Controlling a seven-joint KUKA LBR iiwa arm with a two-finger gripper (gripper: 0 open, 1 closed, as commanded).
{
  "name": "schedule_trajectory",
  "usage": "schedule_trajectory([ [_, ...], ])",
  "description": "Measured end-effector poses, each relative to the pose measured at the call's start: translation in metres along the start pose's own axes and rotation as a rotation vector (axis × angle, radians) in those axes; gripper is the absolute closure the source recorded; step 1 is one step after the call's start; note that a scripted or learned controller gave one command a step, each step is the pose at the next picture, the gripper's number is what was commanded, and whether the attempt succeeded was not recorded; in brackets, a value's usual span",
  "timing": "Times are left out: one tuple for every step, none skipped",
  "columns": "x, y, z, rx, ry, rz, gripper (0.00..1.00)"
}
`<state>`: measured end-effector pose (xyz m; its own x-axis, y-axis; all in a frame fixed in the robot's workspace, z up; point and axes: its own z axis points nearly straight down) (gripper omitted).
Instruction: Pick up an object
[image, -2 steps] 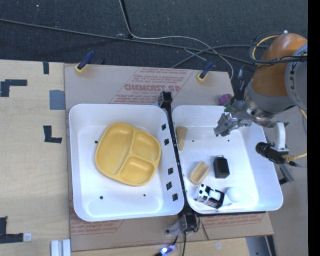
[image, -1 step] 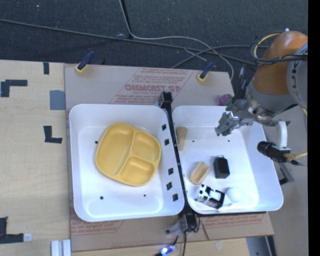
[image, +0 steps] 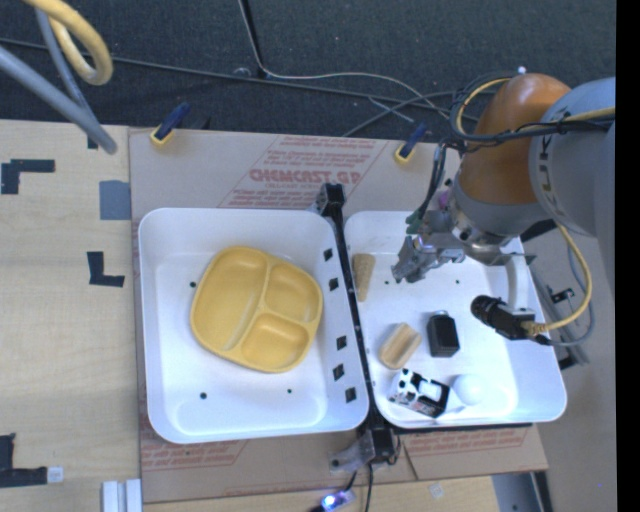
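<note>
nearest the camera, at the front of the right bin (image: 540, 400), lie a small black-and-white object (image: 418, 391) and, just beside it to the right, a white rounded object (image: 470, 388) that is hard to tell from the bin floor. behind them, a tan bread-like piece (image: 399, 345) lies near the divider, with a small black block (image: 443, 335) just to its right, apart from it. further back, a second tan piece (image: 362, 274) rests against the bin's left wall. the gripper (image: 412, 262) hangs over the rear of the right bin, right of that second tan piece; whether its claw is apart or together cannot be told, and nothing is seen held. the left bin (image: 160, 300) holds a yellow divided plate (image: 258, 308), lying flat near its middle. beyond the bins, two blue-and-yellow clamps (image: 172, 122) grip the board's far edge.
</note>
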<state>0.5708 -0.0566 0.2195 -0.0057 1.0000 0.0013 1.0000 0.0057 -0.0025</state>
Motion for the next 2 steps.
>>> schedule_trajectory([
  [0.053, -0.011, 0.011, 0.001, 0.0, 0.0, 1.0],
  [0.105, -0.023, -0.002, -0.001, 0.0, -0.001, 1.0],
])
